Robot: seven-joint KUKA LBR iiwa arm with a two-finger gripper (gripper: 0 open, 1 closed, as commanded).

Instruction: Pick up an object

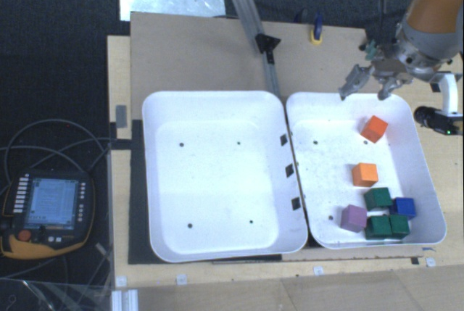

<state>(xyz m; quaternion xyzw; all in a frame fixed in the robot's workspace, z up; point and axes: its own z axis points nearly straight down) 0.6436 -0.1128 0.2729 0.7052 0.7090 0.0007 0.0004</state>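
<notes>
Above the far edge of the right bin (424, 179), two grey fingers (353, 81) are spreading apart with nothing between them, as the gripper (370, 87) is hanging clear of the bin floor. Behind the fingers, the grey wrist is rising into the orange band of the arm (433, 1), which is reaching in from the right.

Nearest the open fingers, an orange block (374, 128) is lying tilted on the bin floor, just toward the near side and slightly right of them. A second orange block (365, 174) is sitting nearer still, apart from the first. At the near right corner of the same bin, a purple block (354, 217), a blue block (403, 206) and several green blocks (377, 198) are crowding together, touching or nearly touching. The left bin (156, 157) is standing just beside the right one, and a handheld control pendant (47, 212) is resting off to the left of the bench.

By all appearances the approach step is in hand: nothing is being lifted yet. The tilted orange block looks the likeliest target, standing alone and closest. The next move is calling for a short shift toward the near side to centre over it, a turn of the wrist to match its skewed faces, then a descent with the fingers straddling the block before closing.
</notes>
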